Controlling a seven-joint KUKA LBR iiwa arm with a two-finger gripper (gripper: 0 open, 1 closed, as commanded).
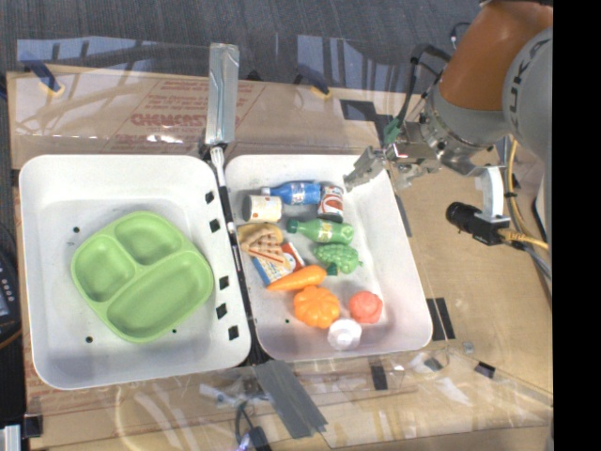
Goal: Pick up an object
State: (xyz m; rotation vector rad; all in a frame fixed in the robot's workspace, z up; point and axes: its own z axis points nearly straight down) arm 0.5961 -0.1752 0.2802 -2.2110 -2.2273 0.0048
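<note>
Above the right bin's [399, 252] far right corner hung my gripper [362, 170] | finger state: couldn't tell | toy foods inside that bin, orange carrot [297, 277] near its middle

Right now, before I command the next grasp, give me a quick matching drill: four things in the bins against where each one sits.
Things:
1. green divided plate
2. blue bottle
3. carrot
4. gripper

Places:
A. far end of the right bin, lying on its side
B. above the right bin's far right corner
C. in the left bin
D. middle of the right bin, just beyond the orange pumpkin

Pairs: 1-C, 2-A, 3-D, 4-B
</note>
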